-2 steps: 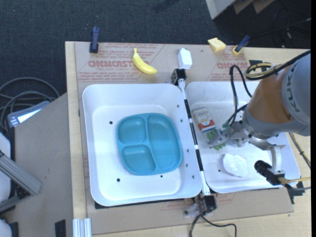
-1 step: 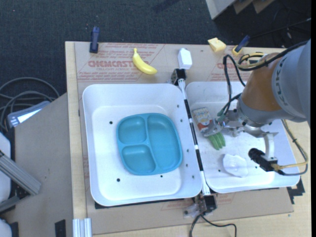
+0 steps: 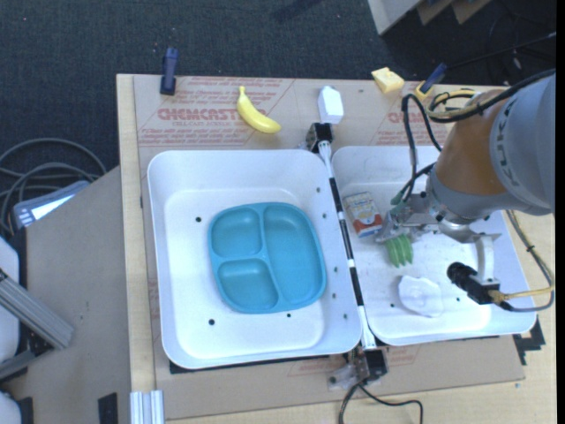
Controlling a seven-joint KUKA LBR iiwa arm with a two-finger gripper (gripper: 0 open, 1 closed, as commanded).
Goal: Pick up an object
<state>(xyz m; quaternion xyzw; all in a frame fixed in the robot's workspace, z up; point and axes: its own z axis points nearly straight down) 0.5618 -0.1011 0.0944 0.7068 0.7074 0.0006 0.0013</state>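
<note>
Claw is down in the right bin, tucked under the grey wrist. From this angle I honestly can't tell if it's open or clenched, and I can't make out anything held in it. Right at its tip, touching or as good as, there's a green ribbed thing lying on the bin floor, which is the closest candidate for the pick.

Just to the camera's left of the claw is a small clear packet with red on it, close to the divider between the bins. Below the green thing, apart from it, is a white crumpled lump.

In the left bin there's a teal divided plate lying flat, roughly in the middle.

Out on the bench behind the bins: a banana, a small white piece near the divider, a yellow block and a dark blue clip at the far corner.
</note>
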